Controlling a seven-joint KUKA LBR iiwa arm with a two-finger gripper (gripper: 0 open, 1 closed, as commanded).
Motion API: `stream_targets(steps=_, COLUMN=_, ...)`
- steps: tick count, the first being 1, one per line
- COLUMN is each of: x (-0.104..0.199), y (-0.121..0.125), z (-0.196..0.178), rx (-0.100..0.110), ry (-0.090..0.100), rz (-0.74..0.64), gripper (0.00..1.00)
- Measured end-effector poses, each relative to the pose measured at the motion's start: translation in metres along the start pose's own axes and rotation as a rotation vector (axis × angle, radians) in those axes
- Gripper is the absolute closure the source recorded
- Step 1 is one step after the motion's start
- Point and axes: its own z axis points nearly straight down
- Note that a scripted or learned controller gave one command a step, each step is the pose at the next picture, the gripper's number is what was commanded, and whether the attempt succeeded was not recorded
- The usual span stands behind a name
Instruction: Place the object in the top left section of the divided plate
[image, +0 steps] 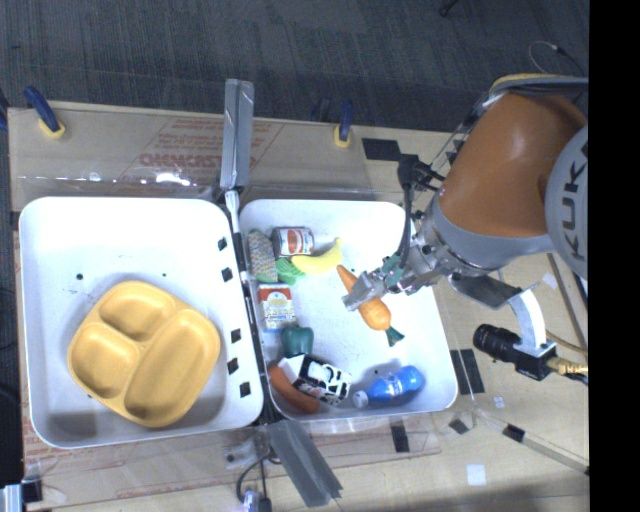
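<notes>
Two shallow white bins sit side by side on the bench, the left bin (40, 230) holding a yellow divided plate (143, 350) in its lower half, the right bin (430, 330) crowded with toy food. The carrot (368, 303) lies right of centre in the right bin, its long axis slanting from upper left to lower right, with the narrow orange tip toward the upper left and the green stalk end toward the lower right. The gripper (372, 288), reaching in from the right of the frame, sits right over the carrot's middle; whether it is clenched on the carrot or released cannot be told from this angle. Just left of the carrot's tip lies a banana (316, 262), with a small tin can (293, 241) above it near the bin's upper edge. A small carton (277, 307) rests along the bin's left side, a dark green piece (297, 341) just below it. Along the lower edge sit a black-and-white toy (322, 377) and a blue bottle (392, 386) lying on its side. The plate's three sections hold nothing.
</notes>
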Motion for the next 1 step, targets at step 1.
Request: stream_targets(steps=1, x=0.0129, y=0.0806, z=-0.1308, rx=-0.004, ry=-0.001, rz=-0.142, gripper=1.0)
